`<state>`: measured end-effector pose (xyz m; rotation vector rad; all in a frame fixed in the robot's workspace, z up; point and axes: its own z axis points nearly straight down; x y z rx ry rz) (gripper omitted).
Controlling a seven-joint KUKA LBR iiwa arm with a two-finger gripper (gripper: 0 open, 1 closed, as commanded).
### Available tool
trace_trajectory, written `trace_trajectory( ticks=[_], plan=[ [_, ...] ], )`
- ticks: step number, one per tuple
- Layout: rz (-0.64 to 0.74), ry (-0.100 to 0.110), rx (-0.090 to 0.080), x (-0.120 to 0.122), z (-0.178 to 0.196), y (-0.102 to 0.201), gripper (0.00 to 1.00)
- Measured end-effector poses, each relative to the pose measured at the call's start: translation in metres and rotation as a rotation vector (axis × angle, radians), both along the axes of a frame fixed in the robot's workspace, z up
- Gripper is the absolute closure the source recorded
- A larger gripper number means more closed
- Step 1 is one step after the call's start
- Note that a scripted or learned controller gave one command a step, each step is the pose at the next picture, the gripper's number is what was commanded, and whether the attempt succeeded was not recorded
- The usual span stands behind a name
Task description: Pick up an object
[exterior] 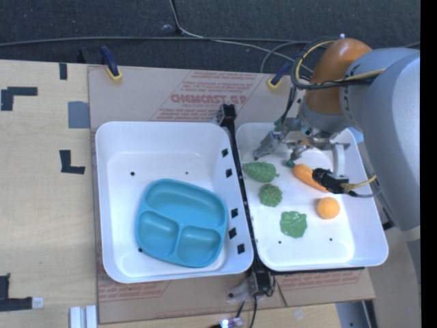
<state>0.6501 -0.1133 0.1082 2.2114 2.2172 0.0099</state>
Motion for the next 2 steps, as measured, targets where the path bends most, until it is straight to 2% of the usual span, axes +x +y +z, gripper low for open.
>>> trace_trajectory(
  ticks=[1,2],
  plan=[
    [0.000,0.012,0.002,-0.003,0.003,0.001,1.00],
    [-0.001,0.009,0.003,-0.005,0.064,0.007,1.00]
  ],
)
